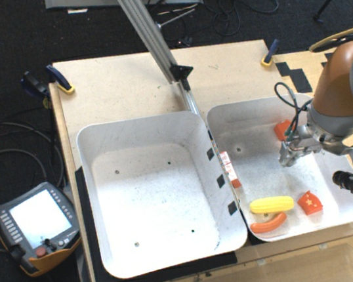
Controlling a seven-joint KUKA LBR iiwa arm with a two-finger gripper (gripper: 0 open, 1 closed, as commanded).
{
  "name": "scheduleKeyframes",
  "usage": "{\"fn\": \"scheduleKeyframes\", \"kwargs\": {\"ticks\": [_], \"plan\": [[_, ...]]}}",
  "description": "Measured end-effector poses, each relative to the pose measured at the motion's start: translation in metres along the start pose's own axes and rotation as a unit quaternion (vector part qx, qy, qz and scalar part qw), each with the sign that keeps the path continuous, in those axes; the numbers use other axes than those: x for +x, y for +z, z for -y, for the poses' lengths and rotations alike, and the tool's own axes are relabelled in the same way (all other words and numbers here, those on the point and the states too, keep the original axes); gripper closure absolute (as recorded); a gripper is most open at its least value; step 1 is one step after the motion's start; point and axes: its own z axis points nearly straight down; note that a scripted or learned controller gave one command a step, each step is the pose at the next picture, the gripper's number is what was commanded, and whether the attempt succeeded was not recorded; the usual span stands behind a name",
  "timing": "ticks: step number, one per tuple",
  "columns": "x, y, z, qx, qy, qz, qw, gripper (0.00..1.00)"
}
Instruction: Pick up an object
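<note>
My gripper (289, 154) reaches down into the right bin (246, 116) near its right side, below the orange band of the arm. Just above it an orange-red object (282, 129) lies partly hidden behind the wrist and cables. A yellow corn-like piece (272, 205) rests near the bin's front, with an orange sausage-shaped piece (268, 223) curled right in front of it. A small red block with a yellow mark (310, 203) sits to their right. A thin red and white stick (229, 168) lies along the bin's left wall.
The left bin (152, 194) sits beside the right one on the wooden bench. A metal pole (149, 32) slants down to the gap between the bins. A teach pendant (36, 227) lies on the floor at left. Clamps (61, 81) mark the bench's back corners.
</note>
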Motion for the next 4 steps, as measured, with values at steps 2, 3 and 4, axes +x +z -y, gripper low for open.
{"fn": "scheduleKeyframes", "kwargs": {"ticks": [2, 3, 4], "plan": [[-0.004, -0.096, -0.014, -0.003, -0.002, 0.001, 1.0, 1.0], [-0.004, -0.092, -0.014, 0.0, -0.002, 0.001, 1.0, 1.0], [0.047, -0.086, -0.007, 0.002, -0.004, -0.001, 1.0, 1.0]]}}
